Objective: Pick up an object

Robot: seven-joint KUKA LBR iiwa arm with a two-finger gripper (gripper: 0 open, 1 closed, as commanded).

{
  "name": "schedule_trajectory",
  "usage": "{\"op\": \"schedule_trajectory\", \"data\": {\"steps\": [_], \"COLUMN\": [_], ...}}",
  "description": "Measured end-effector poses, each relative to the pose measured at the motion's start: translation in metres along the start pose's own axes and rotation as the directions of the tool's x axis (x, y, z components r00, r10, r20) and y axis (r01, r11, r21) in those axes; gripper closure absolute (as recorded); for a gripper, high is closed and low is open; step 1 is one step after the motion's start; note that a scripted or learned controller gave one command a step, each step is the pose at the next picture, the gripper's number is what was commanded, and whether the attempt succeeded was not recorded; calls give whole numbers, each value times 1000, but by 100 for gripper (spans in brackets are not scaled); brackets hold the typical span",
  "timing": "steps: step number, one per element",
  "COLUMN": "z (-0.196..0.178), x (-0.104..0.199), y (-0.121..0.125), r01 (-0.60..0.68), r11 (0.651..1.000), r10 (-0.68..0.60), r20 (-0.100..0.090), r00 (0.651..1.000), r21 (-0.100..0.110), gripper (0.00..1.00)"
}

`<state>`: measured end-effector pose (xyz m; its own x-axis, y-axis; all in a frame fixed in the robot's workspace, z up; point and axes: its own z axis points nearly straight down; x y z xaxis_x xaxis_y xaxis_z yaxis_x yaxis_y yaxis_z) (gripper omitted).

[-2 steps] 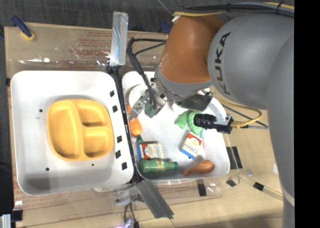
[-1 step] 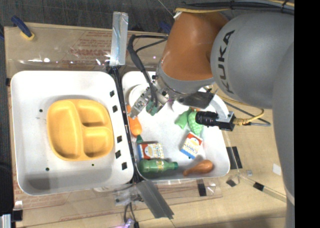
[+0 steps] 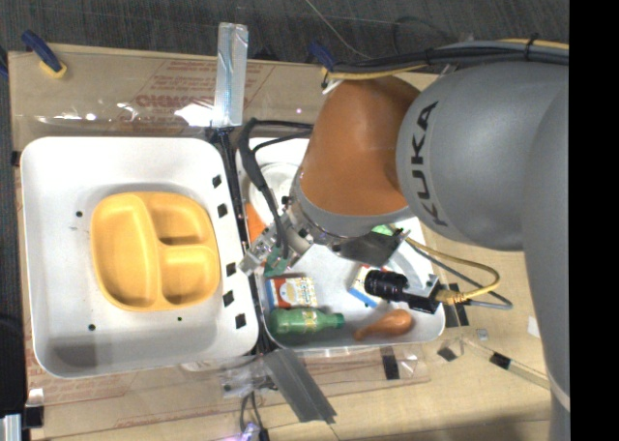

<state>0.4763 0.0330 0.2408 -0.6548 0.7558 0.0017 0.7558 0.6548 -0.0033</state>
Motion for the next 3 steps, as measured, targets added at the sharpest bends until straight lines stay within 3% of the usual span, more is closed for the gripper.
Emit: {"op": "schedule_trajectory", "data": {"steps": [1, 2, 3], "z": [-31, -70, 5], "x": [-67, -133, -189], "y": [-47, -28, -14], "r01": [-29, -283, -239], "r11": [1000, 959, 971], "r10": [29, 283, 239], "r20": [4, 3, -4], "r00": [1000, 959, 971], "r21": [-4, -5, 6], "gripper": [100, 100, 100]}}
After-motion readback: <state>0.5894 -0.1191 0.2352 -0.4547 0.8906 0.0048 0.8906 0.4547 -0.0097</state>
